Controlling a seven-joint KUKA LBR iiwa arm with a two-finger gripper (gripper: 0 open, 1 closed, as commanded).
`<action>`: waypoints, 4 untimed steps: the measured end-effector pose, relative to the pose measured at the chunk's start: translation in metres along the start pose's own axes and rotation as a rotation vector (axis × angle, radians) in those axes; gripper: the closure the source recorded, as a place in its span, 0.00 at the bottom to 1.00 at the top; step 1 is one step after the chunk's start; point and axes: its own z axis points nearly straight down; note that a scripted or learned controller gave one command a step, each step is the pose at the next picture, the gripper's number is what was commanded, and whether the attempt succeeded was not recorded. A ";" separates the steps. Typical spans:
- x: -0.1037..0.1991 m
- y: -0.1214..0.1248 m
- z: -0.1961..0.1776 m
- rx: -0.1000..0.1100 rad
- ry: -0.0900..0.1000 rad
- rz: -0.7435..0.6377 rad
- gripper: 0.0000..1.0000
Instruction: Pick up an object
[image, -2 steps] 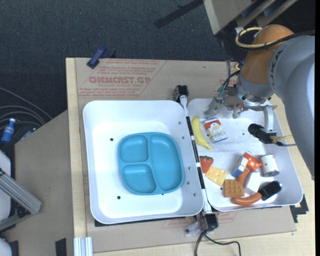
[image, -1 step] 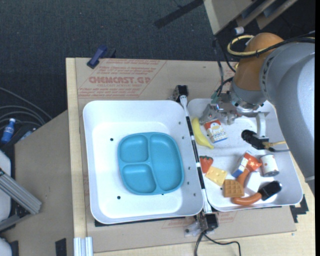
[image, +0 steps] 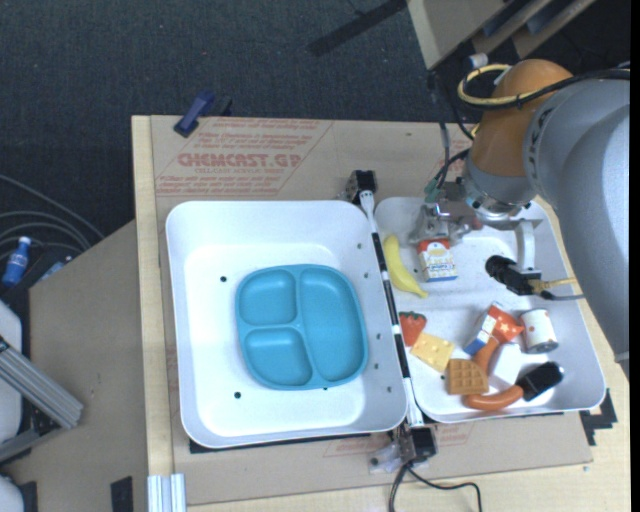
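Note:
My gripper (image: 440, 224) hangs over the far left part of the right bin (image: 575, 345), right above a small white carton with a red and blue label (image: 437, 263). The carton stands on the bin floor, its top close under the gripper. A yellow banana (image: 401, 269) lies just left of the carton, along the bin's left wall. Whether the gripper touches the carton is hidden by the wrist.
Nearer in the right bin lie a red fruit (image: 412, 324), a cheese wedge (image: 432, 351), a waffle (image: 466, 377), a sausage (image: 489, 399), an orange-red bottle (image: 496, 329), a white can (image: 538, 329) and a black piece (image: 541, 378). A blue divided plate (image: 300, 326) lies in the left bin (image: 200, 290).

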 end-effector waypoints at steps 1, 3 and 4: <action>0.066 -0.051 -0.115 -0.004 0.002 -0.001 1.00; 0.072 -0.129 -0.160 0.002 0.002 0.003 1.00; 0.089 -0.188 -0.173 0.003 0.003 0.001 1.00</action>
